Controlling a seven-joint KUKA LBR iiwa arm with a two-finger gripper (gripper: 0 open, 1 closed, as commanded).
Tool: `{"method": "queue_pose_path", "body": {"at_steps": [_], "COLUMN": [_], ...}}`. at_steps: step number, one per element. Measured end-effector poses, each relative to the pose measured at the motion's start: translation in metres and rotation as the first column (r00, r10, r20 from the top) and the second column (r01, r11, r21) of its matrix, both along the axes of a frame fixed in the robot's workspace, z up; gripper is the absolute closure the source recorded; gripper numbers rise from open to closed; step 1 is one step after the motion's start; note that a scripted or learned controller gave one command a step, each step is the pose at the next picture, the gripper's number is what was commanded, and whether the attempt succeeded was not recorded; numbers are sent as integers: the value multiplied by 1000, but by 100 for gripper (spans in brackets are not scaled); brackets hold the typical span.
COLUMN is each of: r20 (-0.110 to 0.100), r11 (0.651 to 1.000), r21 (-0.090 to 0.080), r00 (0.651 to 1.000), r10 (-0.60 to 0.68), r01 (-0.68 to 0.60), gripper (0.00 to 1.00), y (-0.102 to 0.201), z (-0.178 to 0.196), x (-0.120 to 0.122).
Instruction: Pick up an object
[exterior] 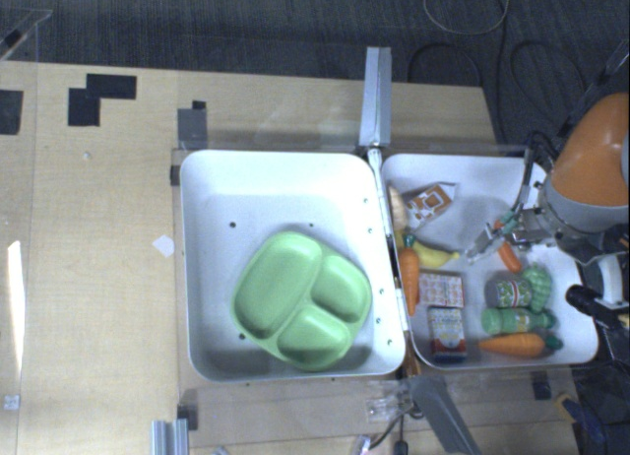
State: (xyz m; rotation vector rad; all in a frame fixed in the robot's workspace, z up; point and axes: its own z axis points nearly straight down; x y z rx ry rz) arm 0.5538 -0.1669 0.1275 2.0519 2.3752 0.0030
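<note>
The small orange piece (509, 257) lies in the right bin (463, 175), right-centre of frame, just below-right of the gripper (500, 231). Whether the gripper is parted or closed I cannot tell; nothing is visibly held.

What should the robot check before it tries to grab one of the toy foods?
1. Toys within reach: ok. The right bin holds a banana, carrots and a green can.
2. Gripper over that bin: ok, it sits near the banana's end.
3. Nothing caught yet: cannot tell, the fingertips are too blurred.
4. Room around a target: not ok, the toys are crowded together.
5. Left bin: ok, the green divided plate lies well away from the arm.
</note>
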Motion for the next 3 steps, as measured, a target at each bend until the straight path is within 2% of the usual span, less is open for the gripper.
{"method": "queue_pose_path", "body": {"at_steps": [1,2,3], "r20": [11,17,5], "r11": [999,999,999], "r21": [-2,-1,0], "r00": [999,999,999], "r10": [45,48,38], "r01": [-45,-48,-38], "gripper": [0,100,100], "y": [-2,0,88], "z": [-38,-26,89], "x": [-7,-4,14]}}
